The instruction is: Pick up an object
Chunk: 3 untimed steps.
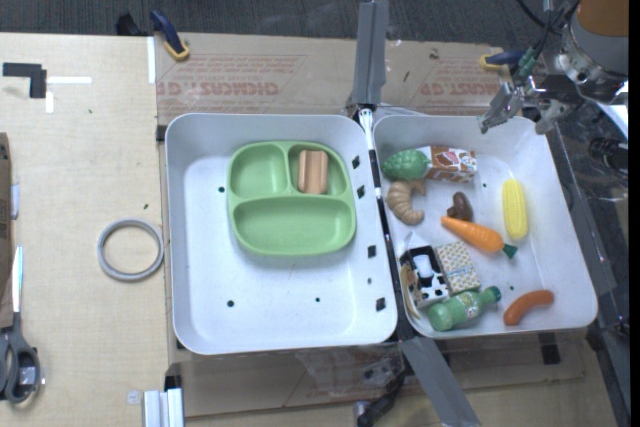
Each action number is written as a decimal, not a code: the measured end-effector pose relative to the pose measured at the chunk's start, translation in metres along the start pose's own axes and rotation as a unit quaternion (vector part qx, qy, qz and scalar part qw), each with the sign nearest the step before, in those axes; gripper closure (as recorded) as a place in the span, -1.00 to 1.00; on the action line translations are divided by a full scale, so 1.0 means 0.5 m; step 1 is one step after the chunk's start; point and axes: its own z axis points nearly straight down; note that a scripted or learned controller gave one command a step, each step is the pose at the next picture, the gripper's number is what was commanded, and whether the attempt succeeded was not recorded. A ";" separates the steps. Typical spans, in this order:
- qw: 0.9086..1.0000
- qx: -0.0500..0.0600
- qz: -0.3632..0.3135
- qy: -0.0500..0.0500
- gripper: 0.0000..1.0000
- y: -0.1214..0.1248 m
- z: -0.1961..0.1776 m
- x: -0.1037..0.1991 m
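While tool hovers over right bin far corner, grip state unclear.

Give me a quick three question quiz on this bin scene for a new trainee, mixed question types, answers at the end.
1. True or false: the green divided plate lies in the right bin.
2. Which lies nearest the carrot? A. roll of tape B. corn cob C. scissors
3. Fill in: the gripper hangs over the right bin's far ____ corner.

Key: 1. False, it lies in the left bin. 2. B. 3. right.
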 end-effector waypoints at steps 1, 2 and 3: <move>1.000 0.000 0.000 0.000 -1.00 0.000 0.000 0.000; 0.999 0.000 0.044 0.000 -1.00 -0.099 0.222 -0.036; 0.999 -0.001 -0.054 0.000 -1.00 -0.183 0.357 0.056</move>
